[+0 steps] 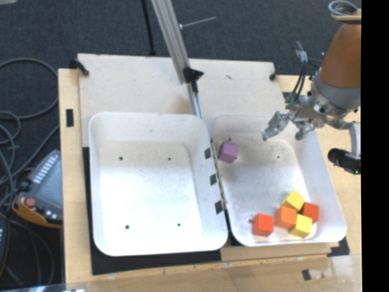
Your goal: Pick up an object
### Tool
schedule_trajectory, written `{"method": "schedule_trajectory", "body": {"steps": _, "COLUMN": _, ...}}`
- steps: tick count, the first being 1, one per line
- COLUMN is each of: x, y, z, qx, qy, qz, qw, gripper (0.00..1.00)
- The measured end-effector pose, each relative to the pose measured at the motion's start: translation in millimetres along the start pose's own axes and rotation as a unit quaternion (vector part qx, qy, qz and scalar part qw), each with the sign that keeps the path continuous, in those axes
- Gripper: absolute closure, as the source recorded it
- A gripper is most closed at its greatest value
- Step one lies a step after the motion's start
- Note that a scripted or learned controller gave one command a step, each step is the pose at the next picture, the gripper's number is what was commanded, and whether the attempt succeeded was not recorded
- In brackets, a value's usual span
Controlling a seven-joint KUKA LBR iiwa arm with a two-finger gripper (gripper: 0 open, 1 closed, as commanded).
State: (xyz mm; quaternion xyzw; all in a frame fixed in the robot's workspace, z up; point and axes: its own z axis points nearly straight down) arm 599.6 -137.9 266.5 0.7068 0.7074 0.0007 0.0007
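The gripper (289, 126) hangs over the right bin's (316, 163) far edge, fingers spread, gripping nothing. A purple cube (228, 151) lies near the bin's left wall; orange, red and yellow cubes (285, 216) cluster in its near corner

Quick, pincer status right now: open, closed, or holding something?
Pincer: open, holding nothing, hanging over the upper right edge of the right bin, apart from the purple cube and the corner blocks.
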Motion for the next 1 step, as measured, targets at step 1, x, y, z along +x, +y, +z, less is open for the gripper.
{"method": "schedule_trajectory", "body": {"steps": 1, "x": -61.0, "y": -45.1, "z": 68.2, "qx": 0.004, "qy": -0.001, "qz": 0.004, "qw": 1.0, "gripper": 0.0}}
